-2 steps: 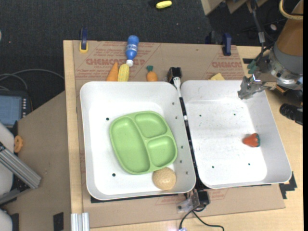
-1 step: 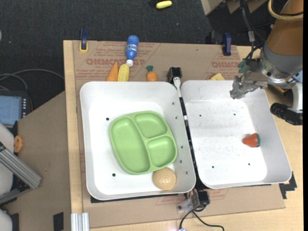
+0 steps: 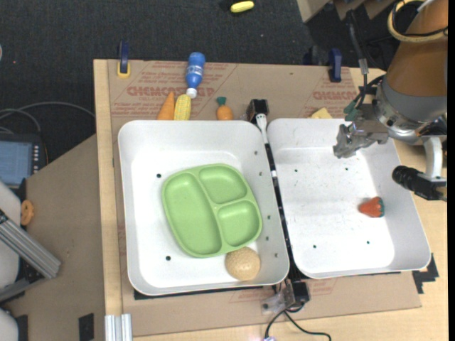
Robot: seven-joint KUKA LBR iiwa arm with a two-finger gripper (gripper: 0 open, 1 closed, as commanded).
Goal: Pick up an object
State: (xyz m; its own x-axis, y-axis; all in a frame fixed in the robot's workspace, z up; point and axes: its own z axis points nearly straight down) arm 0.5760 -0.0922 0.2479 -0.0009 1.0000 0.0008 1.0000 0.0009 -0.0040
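Lying on dark carpet, a brown board is topping the counter (image 3: 106,190) and carrying two white bins. One green plate (image 3: 211,209) and one tan ball (image 3: 243,263) are sitting in the left bin (image 3: 138,162). One red toy (image 3: 370,207) is resting toward the right bin's (image 3: 320,254) right side. The gripper (image 3: 345,148) is hovering over that bin's far end, holding nothing; I cannot tell its opening.

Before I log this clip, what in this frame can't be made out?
- Gripper, camera view: too small and blurred to tell open from shut, or whether it touches the right bin.
- Red object in that bin: too small to identify.
- Arm: cut off by the top and right edges.
- Tan ball: its contact with the green tray is unclear.
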